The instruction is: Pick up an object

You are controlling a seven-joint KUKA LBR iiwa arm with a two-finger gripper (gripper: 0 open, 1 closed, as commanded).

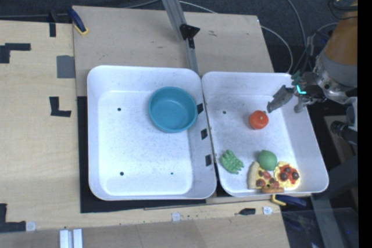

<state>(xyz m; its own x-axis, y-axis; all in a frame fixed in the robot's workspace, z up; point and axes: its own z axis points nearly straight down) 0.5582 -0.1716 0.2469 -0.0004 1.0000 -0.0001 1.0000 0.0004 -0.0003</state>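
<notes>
The right bin (302,136) holds a red tomato-like ball (258,119) near its middle. A green leafy toy (231,161), a green round toy (267,158), a pizza slice (260,178) and a small round pizza toy (287,173) lie along its front edge. A blue bowl (172,108) sits in the left bin (116,154). My gripper (286,105) hangs over the right bin's back right part, just up and right of the red ball. It is open and nothing is between its fingers.
A slanted metal pole (174,6) runs down from the top to the gap between the bins. Cables loop across the bench behind the right bin. The arm's grey and orange body (343,49) stands at the right edge.
</notes>
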